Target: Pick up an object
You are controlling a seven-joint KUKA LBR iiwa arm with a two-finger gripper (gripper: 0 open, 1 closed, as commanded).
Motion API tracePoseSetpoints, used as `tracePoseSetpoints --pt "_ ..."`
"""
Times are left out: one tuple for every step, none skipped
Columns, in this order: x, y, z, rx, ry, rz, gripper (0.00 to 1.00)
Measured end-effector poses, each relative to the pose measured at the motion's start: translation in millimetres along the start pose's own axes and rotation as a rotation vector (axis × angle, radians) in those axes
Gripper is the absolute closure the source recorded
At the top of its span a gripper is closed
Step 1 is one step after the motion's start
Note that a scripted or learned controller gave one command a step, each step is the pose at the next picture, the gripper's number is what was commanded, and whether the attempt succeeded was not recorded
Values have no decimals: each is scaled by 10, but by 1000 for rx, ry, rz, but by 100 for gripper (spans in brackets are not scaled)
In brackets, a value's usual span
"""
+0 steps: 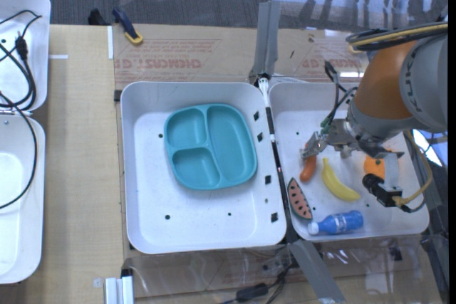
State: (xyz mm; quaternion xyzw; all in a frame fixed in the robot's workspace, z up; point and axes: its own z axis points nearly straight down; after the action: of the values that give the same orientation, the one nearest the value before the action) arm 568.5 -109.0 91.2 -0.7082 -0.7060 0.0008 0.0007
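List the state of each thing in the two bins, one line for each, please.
Teal plate: upright in the left bin, compartments bare.
Banana: lying in the right bin.
Carrot: lying beside the claw.
Watermelon slice: lying flat.
Blue bottle: on its side.

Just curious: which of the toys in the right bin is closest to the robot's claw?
The carrot, right under the gripper. The banana, watermelon slice and bottle lie further toward the bin's near edge.

light: bright, even | shadows: soft | glare: clear panel (356,7) | focus: sharp
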Motion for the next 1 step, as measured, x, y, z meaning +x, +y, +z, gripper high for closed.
tracePoseSetpoints --pt "-15 -3 -87 1 0 5 100"
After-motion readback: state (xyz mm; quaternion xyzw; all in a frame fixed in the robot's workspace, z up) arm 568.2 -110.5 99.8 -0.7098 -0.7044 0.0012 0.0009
